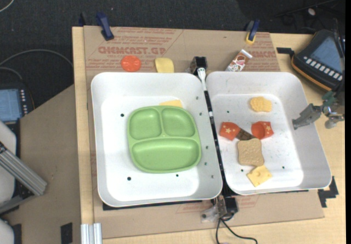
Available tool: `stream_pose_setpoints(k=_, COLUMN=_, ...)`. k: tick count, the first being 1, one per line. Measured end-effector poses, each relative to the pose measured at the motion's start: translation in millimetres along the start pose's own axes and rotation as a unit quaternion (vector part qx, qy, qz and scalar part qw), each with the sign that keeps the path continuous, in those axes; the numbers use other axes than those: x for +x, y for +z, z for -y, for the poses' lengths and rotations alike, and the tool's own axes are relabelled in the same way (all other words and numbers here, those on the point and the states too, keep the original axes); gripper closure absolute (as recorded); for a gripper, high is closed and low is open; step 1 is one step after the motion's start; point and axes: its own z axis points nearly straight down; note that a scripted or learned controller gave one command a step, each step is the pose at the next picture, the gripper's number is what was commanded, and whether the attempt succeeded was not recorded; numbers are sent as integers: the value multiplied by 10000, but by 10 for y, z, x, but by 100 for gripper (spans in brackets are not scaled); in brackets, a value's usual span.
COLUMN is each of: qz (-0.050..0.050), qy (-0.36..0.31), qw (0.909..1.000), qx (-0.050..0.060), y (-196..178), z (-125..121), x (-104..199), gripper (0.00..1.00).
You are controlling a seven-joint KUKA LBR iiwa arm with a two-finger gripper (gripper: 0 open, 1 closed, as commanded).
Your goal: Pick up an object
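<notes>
The arm (pixel 335 110) is cut off by the right edge, with one grey finger (pixel 307 116) reaching over the right bin (pixel 307 177); whether the gripper is open cannot be told. A yellow piece (pixel 171 103) lies half hidden behind the green plate's (pixel 163 138) far rim. A dark bit (pixel 244 135) between the two red pieces is too small to identify. The tablet (pixel 324 61) at far right is cropped.

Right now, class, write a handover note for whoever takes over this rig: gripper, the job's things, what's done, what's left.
Gripper: at the right bin's right edge, holding nothing visible.
Right bin: waffle-like yellow piece, two red pieces, toast slice, cheese wedge.
Left bin: green divided plate.
Done: nothing lifted.
Left: pick one object.
</notes>
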Motion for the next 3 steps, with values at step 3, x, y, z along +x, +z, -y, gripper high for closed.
stream_pose_setpoints(k=3, qz=24, qy=-4, qw=10000, qx=-42, y=1860, z=-1109, x=388, gripper=0)
